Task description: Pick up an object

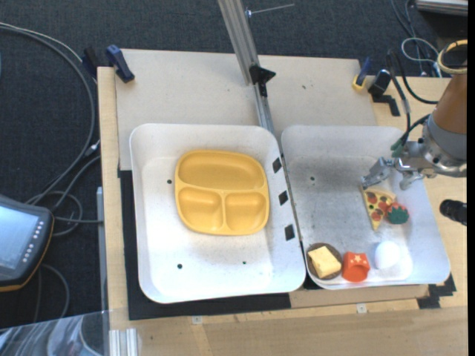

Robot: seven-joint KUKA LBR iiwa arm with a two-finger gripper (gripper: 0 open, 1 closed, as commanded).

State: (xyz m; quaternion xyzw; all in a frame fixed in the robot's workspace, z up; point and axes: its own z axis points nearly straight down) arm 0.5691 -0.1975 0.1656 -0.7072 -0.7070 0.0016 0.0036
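Roughly, by size, with places taken from the pincer:

Left bin (148, 199): well to the left of the pincer, across the divider; it bears a yellow divided plate (222, 191), far from the reach and no part of the coming move.

Right bin (326, 154): the pincer hangs over its right-hand half, above bare floor near the right wall.

Arm (453, 117): reaches in from the right, grey wrist below the orange band, and ends in the pincer.

Pincer (386, 170): metal fingers point left and downward toward the bin floor; they look parted, a gap between the tips, and nothing sits between them. Judged empty.

Pizza slice (378, 205): nearest object, just below the pincer and a touch toward the bench front. Its long axis runs from the crust end, up near the fingertips, down to the point, away from them. Apart from the fingers, not touching.

Green piece (399, 215): just beside the slice, on its right, touching or nearly so; I cannot tell which.

White ball (387, 256): further toward the front, beyond the slice's point.

Bread cube (323, 261): front-left of the pincer, well apart.

Red piece (356, 266): between cube and ball, at the front wall.

Judgement: the move turns on a short drop forward onto the slice, fingers set across its narrow width.
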